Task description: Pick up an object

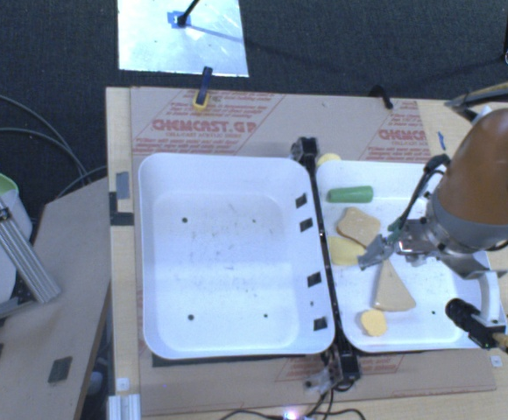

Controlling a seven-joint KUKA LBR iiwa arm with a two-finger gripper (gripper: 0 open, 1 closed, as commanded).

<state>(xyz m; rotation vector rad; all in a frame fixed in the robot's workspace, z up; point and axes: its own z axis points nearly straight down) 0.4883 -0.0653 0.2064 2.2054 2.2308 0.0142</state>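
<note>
My gripper (pixel 376 254) hangs low in the right bin (pixel 429 335), its grey fingers pointing left toward the bin's left side. Its tips sit right beside a yellow lump (pixel 345 251) and just below a tan flat piece (pixel 357 226). A tan wedge (pixel 393 291) lies directly under the gripper's right side. A green cylinder (pixel 350 194) rests near the bin's far edge, and a small yellow round piece (pixel 373 323) lies near the front edge. Nothing shows clearly between the fingers.
The left bin (pixel 228 256) lies beside the right one, with a black clipped divider (pixel 317 234) between them. A pale yellow ball (pixel 328 159) sits at the divider's far end. The grey and orange arm (pixel 490 182) covers the right bin's right side.
</note>
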